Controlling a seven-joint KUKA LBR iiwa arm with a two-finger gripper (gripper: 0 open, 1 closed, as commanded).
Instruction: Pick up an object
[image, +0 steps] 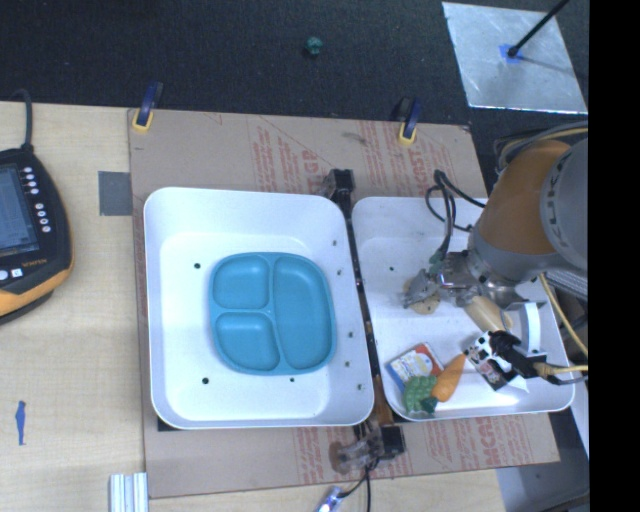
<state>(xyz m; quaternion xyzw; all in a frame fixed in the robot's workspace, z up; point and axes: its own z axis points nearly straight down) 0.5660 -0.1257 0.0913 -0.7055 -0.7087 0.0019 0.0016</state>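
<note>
Near corner, right bin: toy carrot lying at a slant, small packet just left of it, green leafy piece touching both, all crowded against the near wall.
Task's thing: most likely one of that near cluster, nearer than the gripper and apart from it.
Risk at the cluster: pieces touching, so a descent on one probably nudges or drags its neighbour; near wall close enough to block a clean closing on the green piece.
Risk with the carrot: tapered and smooth by the look of it, likely to slip out if pinched at the thin end.
Gripper: low over bare white floor in the middle of the right bin, nothing visibly held; released or clenched, cannot tell.
Risk here: closing at this spot probably catches nothing.
Arm: over the right side of the right bin, hiding part of its floor.
Left bin: blue divided plate flat in the middle, well apart from the gripper; probably too broad and low to pinch except at the rim.
</note>
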